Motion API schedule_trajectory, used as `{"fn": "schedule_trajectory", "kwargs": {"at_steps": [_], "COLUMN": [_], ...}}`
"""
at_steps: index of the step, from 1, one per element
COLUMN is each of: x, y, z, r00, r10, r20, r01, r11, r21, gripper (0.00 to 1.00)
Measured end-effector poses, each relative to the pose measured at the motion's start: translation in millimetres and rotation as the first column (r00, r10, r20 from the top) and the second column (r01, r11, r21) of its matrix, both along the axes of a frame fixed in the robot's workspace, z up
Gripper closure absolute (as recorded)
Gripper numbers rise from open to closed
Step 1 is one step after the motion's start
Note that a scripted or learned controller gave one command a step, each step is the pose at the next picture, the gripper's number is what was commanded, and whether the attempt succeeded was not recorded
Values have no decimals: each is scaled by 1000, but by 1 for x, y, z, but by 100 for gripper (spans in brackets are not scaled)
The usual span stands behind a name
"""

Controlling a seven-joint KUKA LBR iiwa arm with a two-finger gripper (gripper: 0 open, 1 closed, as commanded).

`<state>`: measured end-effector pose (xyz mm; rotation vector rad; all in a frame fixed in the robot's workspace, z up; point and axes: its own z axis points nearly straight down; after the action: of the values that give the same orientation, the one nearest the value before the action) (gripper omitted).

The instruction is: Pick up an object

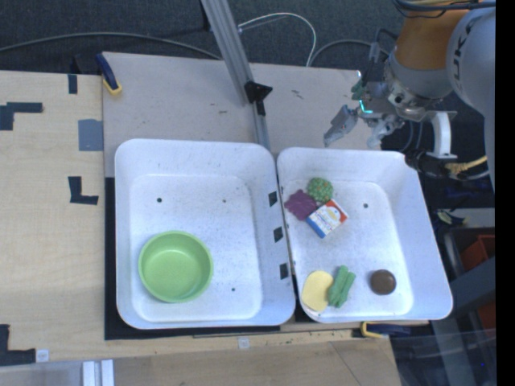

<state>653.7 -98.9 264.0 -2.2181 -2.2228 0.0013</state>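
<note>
You see metal pole [233, 51] slanting across worktop [177, 95] beyond left bin [129, 167], cables [298, 30] behind it. Left bin holds green bowl [175, 266]. Right bin [418, 215] holds purple piece [300, 205], green ball [320, 189], small carton [327, 218], yellow piece [317, 289], green vegetable [341, 285], brown ball [382, 281]. End effector [360, 125] hangs beyond right bin's far rim, fingers spread apart, gripping nothing.

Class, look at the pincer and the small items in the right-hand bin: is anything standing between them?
Nothing visible does. The pincer hangs above the far rim of the right bin, and the nearest items, the green ball and the purple piece, lie uncovered on the bin floor below it.
</note>
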Motion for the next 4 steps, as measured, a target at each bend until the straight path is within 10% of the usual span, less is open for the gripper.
{"fn": "schedule_trajectory", "kwargs": {"at_steps": [3, 4], "x": [10, 11], "y": [2, 3], "z": [-169, -155], "r00": [1000, 1000], "r10": [1, 2], "r20": [-5, -1], "r01": [-1, -2], "r11": [1000, 1000], "r21": [-1, -1], "gripper": [0, 100]}}
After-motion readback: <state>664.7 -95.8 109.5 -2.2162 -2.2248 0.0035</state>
